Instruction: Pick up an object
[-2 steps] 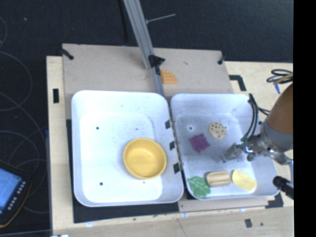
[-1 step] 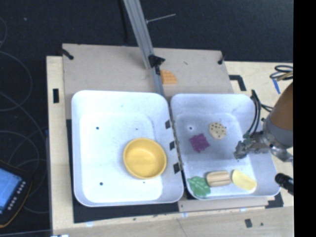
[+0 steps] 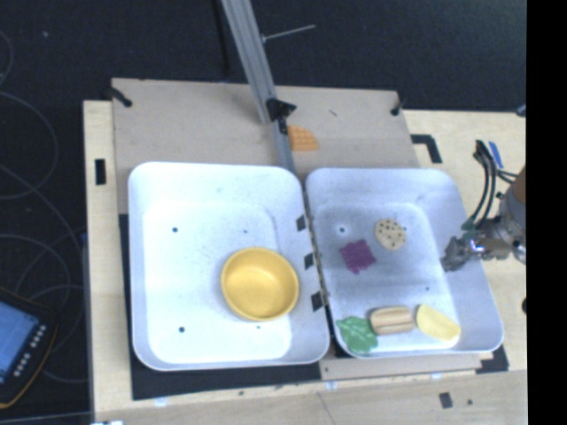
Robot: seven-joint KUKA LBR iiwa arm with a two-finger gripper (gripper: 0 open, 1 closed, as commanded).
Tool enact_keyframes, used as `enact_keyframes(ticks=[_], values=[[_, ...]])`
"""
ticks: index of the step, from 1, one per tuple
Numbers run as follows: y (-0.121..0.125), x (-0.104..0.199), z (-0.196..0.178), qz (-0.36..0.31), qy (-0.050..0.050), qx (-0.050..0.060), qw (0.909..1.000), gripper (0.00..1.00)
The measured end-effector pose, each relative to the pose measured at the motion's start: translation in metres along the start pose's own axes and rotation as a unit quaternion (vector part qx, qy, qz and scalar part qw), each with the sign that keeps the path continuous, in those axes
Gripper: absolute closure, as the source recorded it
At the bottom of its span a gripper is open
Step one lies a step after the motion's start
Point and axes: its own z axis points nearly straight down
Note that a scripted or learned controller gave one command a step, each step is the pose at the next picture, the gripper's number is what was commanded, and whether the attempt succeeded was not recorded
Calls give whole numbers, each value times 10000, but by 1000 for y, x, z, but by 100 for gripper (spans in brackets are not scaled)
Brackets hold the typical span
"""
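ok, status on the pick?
Gripper at right bin's right rim, nothing seen in it. Cookie, purple piece, bread roll untouched in that bin. Yellow bowl in left bin.

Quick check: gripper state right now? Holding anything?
Gripper: at the right rim of the right bin, nothing seen held; open or closed cannot be told.

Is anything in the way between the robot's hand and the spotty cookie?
Nothing visible. The gripper is at the right bin's right edge, and bare bin floor lies between it and the cookie. The purple piece lies beyond the cookie.
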Motion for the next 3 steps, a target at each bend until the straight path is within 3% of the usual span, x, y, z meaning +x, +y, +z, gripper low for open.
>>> enact_keyframes(ticks=[2,3], values=[[2,-4,-90,-51,3,5,10000,100],[13,43,-92,-67,12,20,10000,100]])
